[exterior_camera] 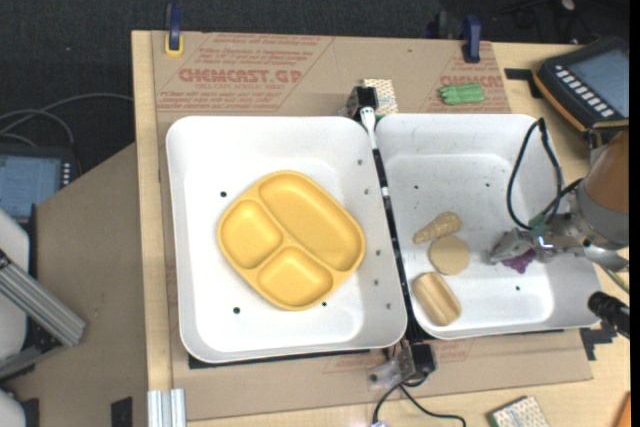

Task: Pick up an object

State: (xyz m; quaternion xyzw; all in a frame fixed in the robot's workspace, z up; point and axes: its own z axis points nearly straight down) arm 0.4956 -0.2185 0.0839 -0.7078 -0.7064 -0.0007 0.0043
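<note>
The tan rounded block (436, 298) at the right white bin's (470, 140) near edge sits left of the tool (512, 253), whose fingers look closed on a small purple piece (519, 262) that could slip free on lifting.

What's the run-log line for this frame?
arm: over right bin | gripper: low, at purple object | grasp: unconfirmed | left bin: yellow tray

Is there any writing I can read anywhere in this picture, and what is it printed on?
"CHEMCAST G.P", in red capitals on the brown board behind the left bin.
Smaller red lines above and below that word: too blurred to read.
A second red print on the same board, behind the right bin, partly hidden by a green object: not readable.
The dark screen device at the right edge: nothing legible.
</note>
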